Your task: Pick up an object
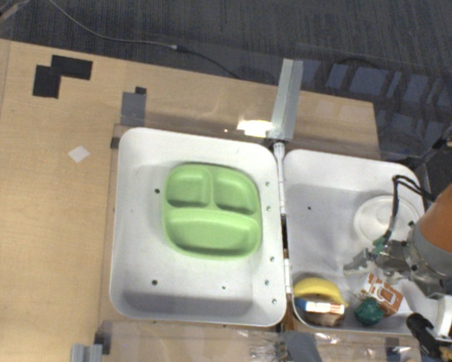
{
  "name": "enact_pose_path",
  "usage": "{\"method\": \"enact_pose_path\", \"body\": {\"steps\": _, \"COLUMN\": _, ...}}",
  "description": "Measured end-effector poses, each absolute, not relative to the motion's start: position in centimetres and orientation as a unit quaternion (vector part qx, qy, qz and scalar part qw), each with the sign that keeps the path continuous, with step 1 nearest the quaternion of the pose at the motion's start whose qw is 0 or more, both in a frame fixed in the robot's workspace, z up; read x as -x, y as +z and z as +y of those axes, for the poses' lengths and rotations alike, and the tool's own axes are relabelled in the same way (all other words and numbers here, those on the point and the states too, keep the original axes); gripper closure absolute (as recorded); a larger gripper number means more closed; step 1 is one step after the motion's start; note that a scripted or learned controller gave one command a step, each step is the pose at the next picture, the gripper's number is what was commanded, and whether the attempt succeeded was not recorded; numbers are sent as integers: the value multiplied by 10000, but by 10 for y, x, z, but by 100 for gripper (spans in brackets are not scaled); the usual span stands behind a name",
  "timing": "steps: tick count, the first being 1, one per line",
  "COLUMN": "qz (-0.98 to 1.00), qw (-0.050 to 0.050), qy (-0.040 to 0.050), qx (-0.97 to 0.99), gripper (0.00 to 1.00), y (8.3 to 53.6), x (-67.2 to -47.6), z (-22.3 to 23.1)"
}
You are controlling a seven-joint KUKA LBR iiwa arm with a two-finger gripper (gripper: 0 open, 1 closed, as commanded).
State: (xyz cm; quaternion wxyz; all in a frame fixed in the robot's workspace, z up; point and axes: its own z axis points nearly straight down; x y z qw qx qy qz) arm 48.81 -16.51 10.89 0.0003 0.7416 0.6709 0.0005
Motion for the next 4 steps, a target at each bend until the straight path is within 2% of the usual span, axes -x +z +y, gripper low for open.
{"method": "enact_pose_path", "body": {"steps": 1, "qz": 6840, "qw": 45, "qy": 57, "qx": -7295, "gripper": 0, "y": 89, "x": -493, "z": -200}}
{"method": "enact_pose_path", "body": {"steps": 2, "qz": 6839, "qw": 99, "qy": 53, "qx": -7295, "gripper": 100, "y": 101, "x": -494, "z": -202}}
{"method": "enact_pose_path", "body": {"steps": 3, "qz": 6837, "qw": 94, "qy": 50, "qx": -7297, "gripper": 0, "y": 101, "x": -494, "z": -202}}
{"method": "enact_pose_path", "body": {"steps": 4, "qz": 6842, "qw": 110, "qy": 62, "qx": -7292, "gripper": 100, "y": 112, "x": -496, "z": -202}}
